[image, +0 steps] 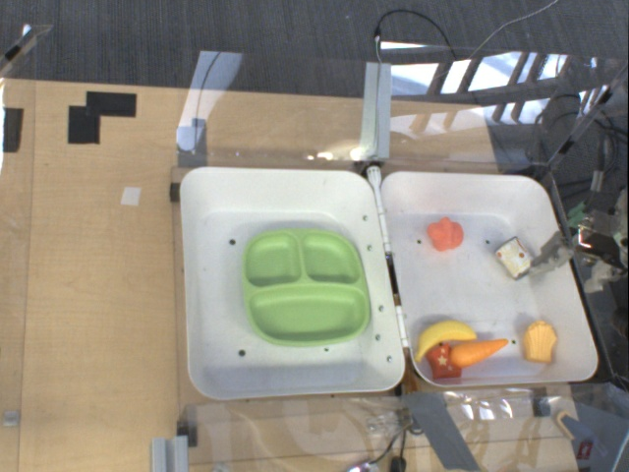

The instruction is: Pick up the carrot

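**Carrot at rest — pickup not started**

The carrot [480, 351] lies in the right bin [472, 264] at lower centre-right of the frame, wedged against a banana [442, 334] and a red item [444, 361] — probably a tight approach. The gripper [543, 257] sits at the bin's right edge beside a white block [510, 257]; whether it is spread or pressed together cannot be told. The left bin [216, 293] holds a green divided plate [306, 285]. Both bins rest on a wooden bench [88, 293].

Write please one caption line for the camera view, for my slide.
Carrot lies beside a banana in the right bin; green plate in the left bin.
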Robot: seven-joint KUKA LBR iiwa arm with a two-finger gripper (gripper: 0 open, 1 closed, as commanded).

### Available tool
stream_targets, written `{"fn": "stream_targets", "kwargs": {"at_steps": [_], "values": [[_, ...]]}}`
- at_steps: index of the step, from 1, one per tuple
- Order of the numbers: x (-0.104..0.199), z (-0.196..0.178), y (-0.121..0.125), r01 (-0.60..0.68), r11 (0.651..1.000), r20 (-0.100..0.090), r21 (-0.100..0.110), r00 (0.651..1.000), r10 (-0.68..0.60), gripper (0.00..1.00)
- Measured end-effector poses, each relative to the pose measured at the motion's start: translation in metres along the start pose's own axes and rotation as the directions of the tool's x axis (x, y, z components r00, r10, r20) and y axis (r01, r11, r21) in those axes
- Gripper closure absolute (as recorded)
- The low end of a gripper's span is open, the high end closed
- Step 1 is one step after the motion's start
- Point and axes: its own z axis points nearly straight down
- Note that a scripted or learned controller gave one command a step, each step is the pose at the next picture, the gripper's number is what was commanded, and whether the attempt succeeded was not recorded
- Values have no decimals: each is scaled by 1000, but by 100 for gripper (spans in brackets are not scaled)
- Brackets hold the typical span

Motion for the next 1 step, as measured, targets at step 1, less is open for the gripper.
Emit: {"fn": "stream_targets", "kwargs": {"at_steps": [1], "values": [[0,0,0,0,1000,0,0,1000,0,0]]}}
